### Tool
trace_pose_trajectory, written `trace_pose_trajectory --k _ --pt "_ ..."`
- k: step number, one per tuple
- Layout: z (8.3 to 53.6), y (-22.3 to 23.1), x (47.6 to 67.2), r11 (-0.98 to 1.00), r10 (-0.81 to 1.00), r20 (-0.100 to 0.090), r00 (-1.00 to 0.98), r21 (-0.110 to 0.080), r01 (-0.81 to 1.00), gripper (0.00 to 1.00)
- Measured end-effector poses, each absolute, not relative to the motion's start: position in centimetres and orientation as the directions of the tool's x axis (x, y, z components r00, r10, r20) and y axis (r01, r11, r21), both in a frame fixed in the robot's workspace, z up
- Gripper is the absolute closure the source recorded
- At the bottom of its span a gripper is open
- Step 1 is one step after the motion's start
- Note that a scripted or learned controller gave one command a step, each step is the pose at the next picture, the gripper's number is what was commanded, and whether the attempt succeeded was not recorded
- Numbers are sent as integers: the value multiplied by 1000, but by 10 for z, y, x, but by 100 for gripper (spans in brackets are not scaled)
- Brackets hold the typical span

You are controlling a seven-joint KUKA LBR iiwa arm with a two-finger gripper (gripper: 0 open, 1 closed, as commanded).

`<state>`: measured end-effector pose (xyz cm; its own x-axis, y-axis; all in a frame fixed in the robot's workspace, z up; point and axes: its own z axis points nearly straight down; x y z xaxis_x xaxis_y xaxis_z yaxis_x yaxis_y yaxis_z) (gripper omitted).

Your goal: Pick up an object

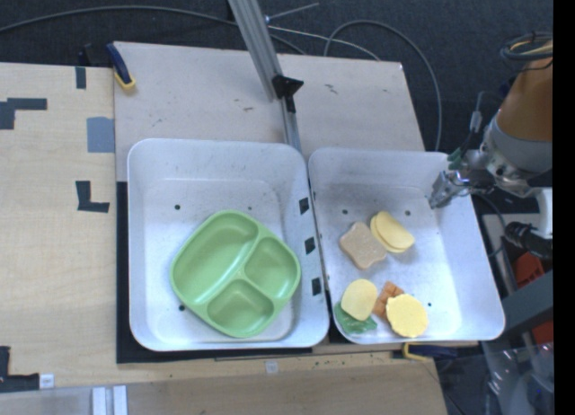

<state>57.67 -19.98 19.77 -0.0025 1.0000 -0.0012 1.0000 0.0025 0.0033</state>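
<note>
In the right bin (467, 251) lie several toy food pieces: a tan bread slice (362, 244), a pale yellow piece (393, 231) beside it, a yellow round piece (359, 298) on a green leaf (352, 322), an orange piece (389, 297) and a yellow disc (408, 315). My gripper (443, 190) hangs over the bin's upper right corner, apart from all the pieces and to the right of them. Nothing shows between its fingers.
A green three-compartment plate (236, 272) sits in the left bin (153, 189). A slanted metal pole (256, 31) ends at the bins' shared back edge. Cables (377, 36) trail across the dark floor behind the bench.
</note>
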Motion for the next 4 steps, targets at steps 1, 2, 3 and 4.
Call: trace_pose_trajectory --k 1,2,3,4 --pt "229 -199 578 2 1000 -1 -2 3 1000 100" --pt "238 -140 583 8 1000 2 -8 1 1000 100" --pt "242 -87 578 7 1000 2 -7 -1 1000 100" --pt "244 -32 589 7 1000 2 -7 -1 1000 100"
